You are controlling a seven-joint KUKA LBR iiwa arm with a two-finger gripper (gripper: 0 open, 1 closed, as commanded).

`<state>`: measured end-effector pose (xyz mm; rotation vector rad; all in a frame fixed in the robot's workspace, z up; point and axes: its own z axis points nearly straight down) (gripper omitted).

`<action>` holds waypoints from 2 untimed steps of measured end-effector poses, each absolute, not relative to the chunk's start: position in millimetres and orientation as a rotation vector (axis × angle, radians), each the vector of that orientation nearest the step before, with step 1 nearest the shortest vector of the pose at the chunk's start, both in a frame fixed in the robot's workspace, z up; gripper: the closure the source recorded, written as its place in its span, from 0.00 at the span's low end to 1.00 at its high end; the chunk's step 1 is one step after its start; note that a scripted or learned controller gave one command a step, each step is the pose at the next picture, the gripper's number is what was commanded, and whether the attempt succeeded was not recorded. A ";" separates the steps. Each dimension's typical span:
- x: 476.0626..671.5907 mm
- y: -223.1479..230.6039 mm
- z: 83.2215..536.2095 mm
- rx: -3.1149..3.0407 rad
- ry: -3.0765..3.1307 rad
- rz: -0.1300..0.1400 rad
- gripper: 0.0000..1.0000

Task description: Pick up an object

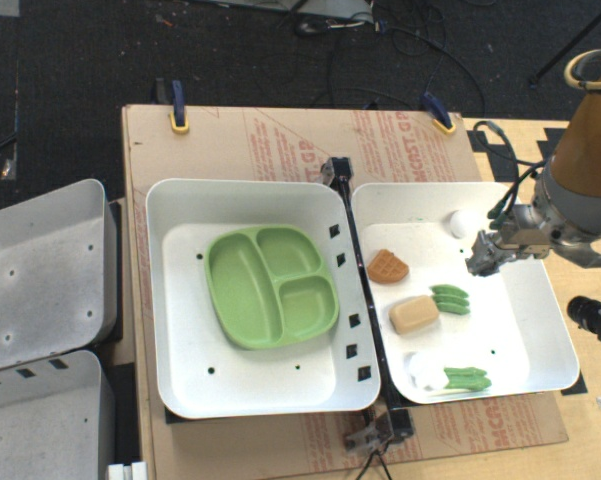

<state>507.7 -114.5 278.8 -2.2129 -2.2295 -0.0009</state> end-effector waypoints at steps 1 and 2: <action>511.5 -53.3 276.2 -2.211 -2.231 -0.002 1.00; 512.0 1.6 261.4 -2.211 -2.229 0.001 1.00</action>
